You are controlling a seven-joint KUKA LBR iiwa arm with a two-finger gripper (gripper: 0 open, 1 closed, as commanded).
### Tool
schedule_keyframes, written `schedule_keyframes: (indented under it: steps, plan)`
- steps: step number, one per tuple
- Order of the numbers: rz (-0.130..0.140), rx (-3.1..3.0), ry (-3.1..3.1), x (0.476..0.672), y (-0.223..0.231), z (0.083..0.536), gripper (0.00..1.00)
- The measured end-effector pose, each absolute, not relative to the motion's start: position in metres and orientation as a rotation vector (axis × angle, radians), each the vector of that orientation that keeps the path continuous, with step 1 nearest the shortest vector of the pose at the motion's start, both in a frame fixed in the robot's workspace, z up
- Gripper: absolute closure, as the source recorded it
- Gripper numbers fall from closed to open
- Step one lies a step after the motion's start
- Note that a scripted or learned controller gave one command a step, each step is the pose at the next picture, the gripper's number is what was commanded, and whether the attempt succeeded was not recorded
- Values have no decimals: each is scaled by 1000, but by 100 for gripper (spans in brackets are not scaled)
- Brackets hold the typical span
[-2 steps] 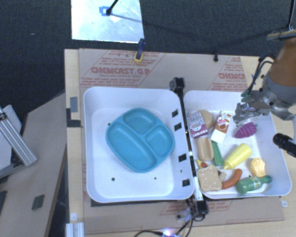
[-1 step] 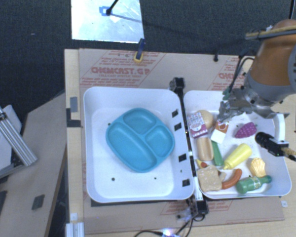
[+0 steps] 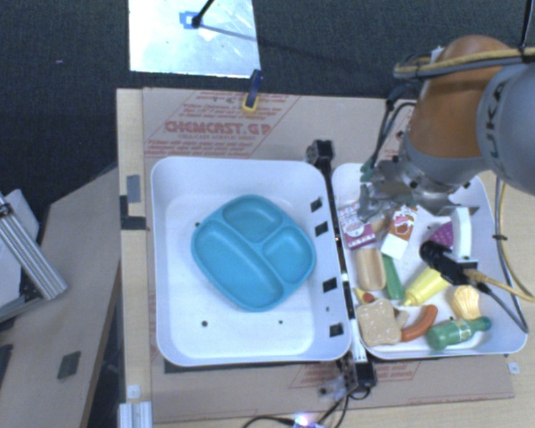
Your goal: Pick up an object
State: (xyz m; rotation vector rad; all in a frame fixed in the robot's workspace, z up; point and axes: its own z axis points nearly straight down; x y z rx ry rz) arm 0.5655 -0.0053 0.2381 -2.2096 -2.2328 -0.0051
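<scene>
The right bin (image 3: 510,328) holds several toy foods: a maroon packet (image 3: 357,227), a tan bun (image 3: 368,269), a green stick (image 3: 392,279), a yellow bottle (image 3: 425,285), a slice of toast (image 3: 380,322), an orange sausage (image 3: 418,322) and a green bottle (image 3: 457,332). My gripper (image 3: 377,201) hangs low over the back left part of this bin, just above the maroon packet and a small red and white carton (image 3: 401,225). The wrist hides its fingertips. I see nothing held.
The left bin (image 3: 174,328) carries a blue divided plate (image 3: 252,251). A black clip rail (image 3: 332,239) runs between the bins. The grey arm with its orange band (image 3: 455,87) covers the right bin's back. A black cable (image 3: 495,283) crosses purple grapes (image 3: 442,235) and a white block (image 3: 463,228).
</scene>
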Motion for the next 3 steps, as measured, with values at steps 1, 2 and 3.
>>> schedule_keyframes:
  steps: [1,2,3]
  plan:
    - [-1,-2213,-2229,555,29,214,100]
    - [-4,-2221,-2224,557,18,234,100]
    - [0,-2217,-2226,555,26,214,100]
